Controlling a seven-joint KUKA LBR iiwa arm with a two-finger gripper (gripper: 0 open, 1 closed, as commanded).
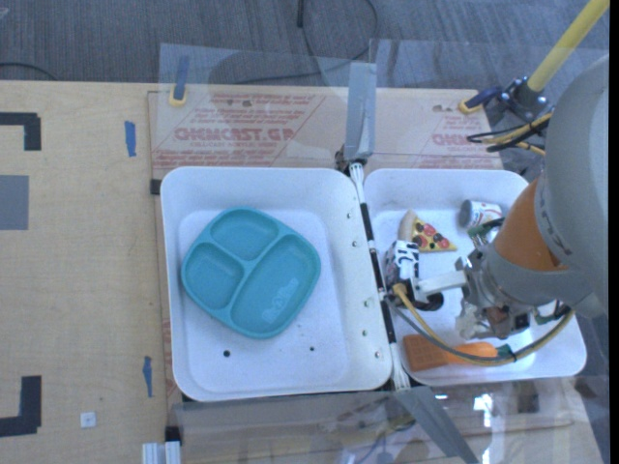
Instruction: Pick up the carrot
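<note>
The left bin (193,356) holds a teal plate (251,272) near its middle, with bare floor along every wall. In the right bin (387,196), a pizza slice (427,233) lies toward the far wall, and the carrot (440,353) lies along the near edge at the near-left corner. The arm (542,249) hides much of that bin's right side, and the gripper (476,319) sits just above the carrot; whether its jaws are wide or narrow, I cannot tell.
</note>
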